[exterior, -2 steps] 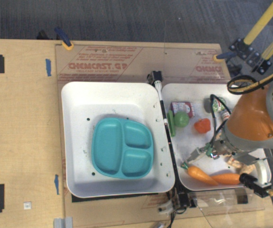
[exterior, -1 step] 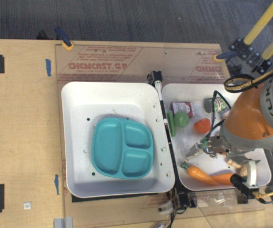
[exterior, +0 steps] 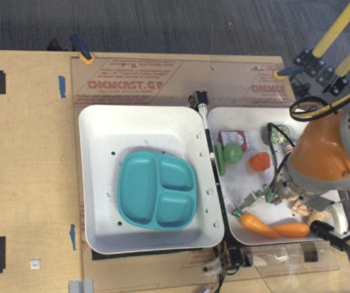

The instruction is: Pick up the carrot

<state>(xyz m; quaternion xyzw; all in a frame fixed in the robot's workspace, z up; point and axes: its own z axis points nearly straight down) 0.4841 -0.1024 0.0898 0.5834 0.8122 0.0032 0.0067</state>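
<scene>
The left bin (exterior: pixel 96 163) held a teal divided plate (exterior: pixel 157 189) lying flat near its middle, its three compartments bare, with white floor showing all round it. A black bar (exterior: pixel 208 154) ran along the seam where the two bins met. In the right bin (exterior: pixel 248 116), just past that seam, a green toy vegetable (exterior: pixel 228 154) lay against a small purple-and-white packet (exterior: pixel 235 140), and a little to the right of them sat a red-orange round piece (exterior: pixel 260 161), apart from both. The carrot (exterior: pixel 274 227) lay along the near edge of the right bin, its green-topped end pointing left toward the seam and its orange body stretching rightward, resting on the bin floor. Just above it and slightly to the right hung the gripper (exterior: pixel 277 194), low over the bin beneath the arm's orange band (exterior: pixel 322 151); whether its pincer stood apart or together could not be told, since the wrist hid most of it, and the carrot was not visibly between it
</scene>
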